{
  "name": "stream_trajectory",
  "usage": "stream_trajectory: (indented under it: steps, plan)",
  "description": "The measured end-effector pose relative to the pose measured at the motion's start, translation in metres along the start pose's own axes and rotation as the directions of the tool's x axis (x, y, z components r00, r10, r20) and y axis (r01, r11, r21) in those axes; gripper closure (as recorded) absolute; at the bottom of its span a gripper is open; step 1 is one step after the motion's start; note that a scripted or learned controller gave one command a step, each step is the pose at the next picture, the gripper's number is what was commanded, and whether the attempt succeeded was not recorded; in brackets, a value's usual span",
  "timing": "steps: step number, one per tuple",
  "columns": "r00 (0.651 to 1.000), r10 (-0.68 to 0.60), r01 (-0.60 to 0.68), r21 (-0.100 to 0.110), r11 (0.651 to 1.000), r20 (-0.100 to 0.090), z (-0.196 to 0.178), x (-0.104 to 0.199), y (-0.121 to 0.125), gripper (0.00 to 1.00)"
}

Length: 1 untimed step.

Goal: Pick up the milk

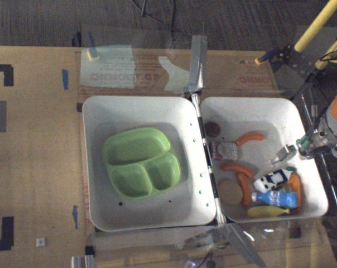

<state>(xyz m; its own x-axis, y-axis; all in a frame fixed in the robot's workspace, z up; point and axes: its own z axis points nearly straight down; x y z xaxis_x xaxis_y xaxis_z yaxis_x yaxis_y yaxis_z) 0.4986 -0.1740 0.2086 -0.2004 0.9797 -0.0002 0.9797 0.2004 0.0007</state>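
Milk is seen lower right, ungrasped; gripper, state untellable, is poised above; descent is judged next.

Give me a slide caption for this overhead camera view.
Tool poised above the black-and-white milk carton in the cluttered right white bin; green divided plate left.

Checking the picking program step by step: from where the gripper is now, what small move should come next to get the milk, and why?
Probably a short move down and toward the bin's near wall. The two-finger gripper sits above and just beyond the black-and-white cow-patterned milk carton, which lies in the right white bin crowded by a blue bottle and an orange carrot, so it should be centred before descending.
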Motion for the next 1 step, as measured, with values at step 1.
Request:
stream_trajectory:
  steps: [1]
  plan:
    - [0.998, 0.065, -0.065, -0.001, 0.998, 0.001, -0.0547, 0.0288, 0.0020, 0.00]
